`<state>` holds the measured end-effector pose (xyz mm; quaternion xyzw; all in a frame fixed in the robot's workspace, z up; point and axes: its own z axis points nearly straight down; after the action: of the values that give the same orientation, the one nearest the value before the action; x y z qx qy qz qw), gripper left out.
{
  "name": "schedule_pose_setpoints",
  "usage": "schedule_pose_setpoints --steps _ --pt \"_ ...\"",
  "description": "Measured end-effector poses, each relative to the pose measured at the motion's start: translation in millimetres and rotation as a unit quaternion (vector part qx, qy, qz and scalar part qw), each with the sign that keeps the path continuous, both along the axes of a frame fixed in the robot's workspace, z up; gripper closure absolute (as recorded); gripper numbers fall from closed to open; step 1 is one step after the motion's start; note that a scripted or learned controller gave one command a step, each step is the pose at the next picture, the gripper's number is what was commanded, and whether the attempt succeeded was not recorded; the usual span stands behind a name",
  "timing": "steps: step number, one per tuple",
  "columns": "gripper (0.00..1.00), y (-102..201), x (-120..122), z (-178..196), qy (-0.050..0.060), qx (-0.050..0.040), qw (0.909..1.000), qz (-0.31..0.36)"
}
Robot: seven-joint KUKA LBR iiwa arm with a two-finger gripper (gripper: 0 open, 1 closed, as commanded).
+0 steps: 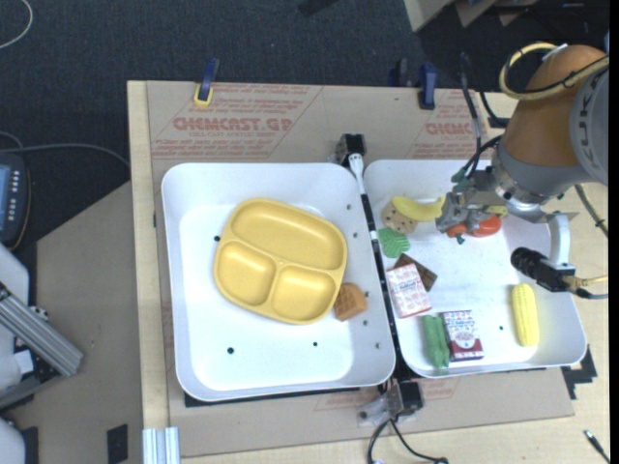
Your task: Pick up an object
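Camera view. The arm reaches in from the upper right of the frame, and the gripper [462, 222] sits low over the upper part of the right bin [566, 351]. Its state cannot be told from here; the wrist body masks it.

A red object [485, 226] lies directly beside the gripper on the frame-right side, apparently touching or partly under it. A banana [416, 207] lies just to the frame-left of the gripper, with a small tan round piece [397, 222] and a green piece [394, 243] below it. No item can be confirmed as held.

Lower in the same bin: a brown-and-red packet [408, 286], a green item [434, 341] touching a red-and-white box [462, 334], and a corn cob [524, 314] near the right wall. A black fitting [538, 268] on the arm's side hangs above the corn.

The left bin [184, 259] carries a yellow divided tray [279, 260] with a brown chunk [350, 302] against its lower right edge.

Risks, as judged from this position:
- The red object and banana flank the gripper closely; a closure could catch both, or push one aside and close on nothing.
- The red object looks rounded and small; it may squirt out on closing.
- The descent appears near the bin's upper wall; a shifted item could lodge against it.
- Cables trail at the wrist; snagging is possible on withdrawal.
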<state>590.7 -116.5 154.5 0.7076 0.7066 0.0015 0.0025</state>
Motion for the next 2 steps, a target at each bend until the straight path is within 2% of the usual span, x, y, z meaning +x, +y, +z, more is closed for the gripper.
schedule_pose_setpoints --steps 1,2 --pt "1.00 -2.1 2.7 64.6 -0.001 -0.0002 1.0000 0.001" --pt "1.00 -2.0 3.3 70.8 0.001 0.0003 1.0000 0.001"
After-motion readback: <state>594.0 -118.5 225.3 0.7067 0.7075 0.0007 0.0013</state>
